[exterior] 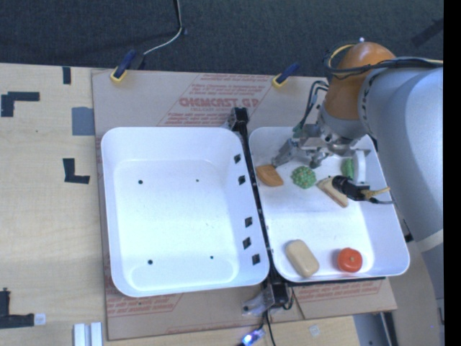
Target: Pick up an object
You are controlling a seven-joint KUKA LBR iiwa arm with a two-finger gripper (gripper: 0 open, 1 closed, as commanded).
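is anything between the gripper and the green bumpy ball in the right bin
Nothing visible. The gripper hangs just above the green bumpy ball, with bare white bin floor around it; the orange piece lies off to its left.

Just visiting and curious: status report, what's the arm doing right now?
Gripper low over right bin, nothing seen held. Green lumpy object just below it, orange piece beside. Tan block and red object at near edge, apart.

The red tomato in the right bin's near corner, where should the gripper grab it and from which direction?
Grip the red tomato across its round middle, coming straight down. It sits low and roughly ball-shaped, so any finger axis probably works, but the right bin wall is close behind it. Setting the fingers parallel to that rim, clear of the tan bread roll, looks safest.
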